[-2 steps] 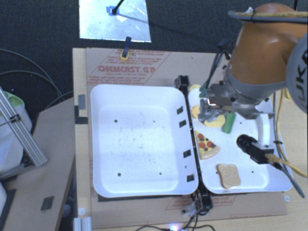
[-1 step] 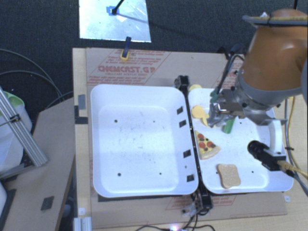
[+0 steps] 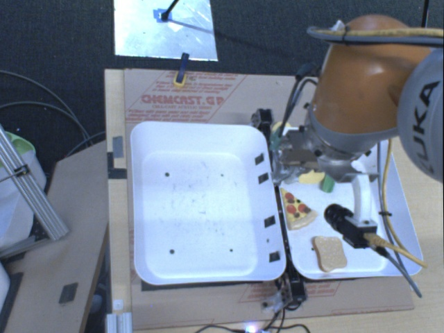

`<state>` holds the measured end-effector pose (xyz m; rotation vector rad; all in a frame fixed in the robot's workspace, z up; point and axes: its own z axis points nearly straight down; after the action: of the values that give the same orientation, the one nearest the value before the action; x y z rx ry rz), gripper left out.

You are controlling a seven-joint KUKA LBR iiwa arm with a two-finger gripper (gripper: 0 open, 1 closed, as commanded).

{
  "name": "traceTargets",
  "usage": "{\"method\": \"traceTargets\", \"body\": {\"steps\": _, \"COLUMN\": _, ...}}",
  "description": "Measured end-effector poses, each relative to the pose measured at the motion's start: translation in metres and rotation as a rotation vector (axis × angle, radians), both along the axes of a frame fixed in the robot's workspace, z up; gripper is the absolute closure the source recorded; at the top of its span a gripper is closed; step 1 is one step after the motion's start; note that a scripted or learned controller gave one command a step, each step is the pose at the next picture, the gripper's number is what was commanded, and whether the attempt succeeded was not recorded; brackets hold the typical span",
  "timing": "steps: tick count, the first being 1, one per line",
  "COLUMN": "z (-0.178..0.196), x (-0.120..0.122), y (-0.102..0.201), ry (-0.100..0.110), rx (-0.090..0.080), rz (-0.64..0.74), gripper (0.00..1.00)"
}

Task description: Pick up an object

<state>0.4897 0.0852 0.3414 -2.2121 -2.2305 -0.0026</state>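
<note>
Bulking orange over the right bin [image 3: 409, 238], the arm [image 3: 368, 82] hid its gripper, whose state could not be told. Pizza slice [image 3: 298, 210] and bread slice [image 3: 330, 253] lay free; judged step: reaching. Next: descend squarely.

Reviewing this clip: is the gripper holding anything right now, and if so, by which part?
Cannot be told. The arm's wrist hangs over the right bin and covers the gripper. The pizza slice, bread slice and yellow piece lie in the bin.
</note>
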Motion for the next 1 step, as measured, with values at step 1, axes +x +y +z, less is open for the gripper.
{"method": "traceTargets", "body": {"steps": 1, "z": 0.0555, "x": -0.0026, "y": 0.0192, "ry": -0.006, "rx": 0.001, "rz": -0.002, "gripper": 1.00}}
